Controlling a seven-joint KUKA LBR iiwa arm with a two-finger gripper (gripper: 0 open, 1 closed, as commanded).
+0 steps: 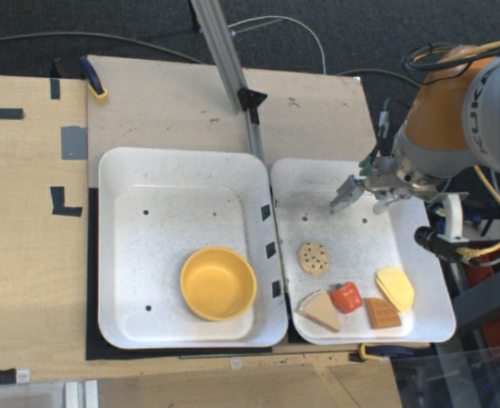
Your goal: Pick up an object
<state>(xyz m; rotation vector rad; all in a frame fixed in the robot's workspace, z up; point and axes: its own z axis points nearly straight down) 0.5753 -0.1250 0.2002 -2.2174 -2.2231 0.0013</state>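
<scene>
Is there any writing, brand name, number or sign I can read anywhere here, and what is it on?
None can be read.
The arm bears dark marks at the picture's right edge, cut off and too blurred to read.
The cookie, yellow bowl and white bins carry specks and dots, no text.
The dark tape shapes on the bench are not letters.

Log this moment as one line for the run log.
gripper: open, above right bin, holding nothing | cookie, tomato, other food: right bin, untouched | yellow bowl: left bin
</scene>
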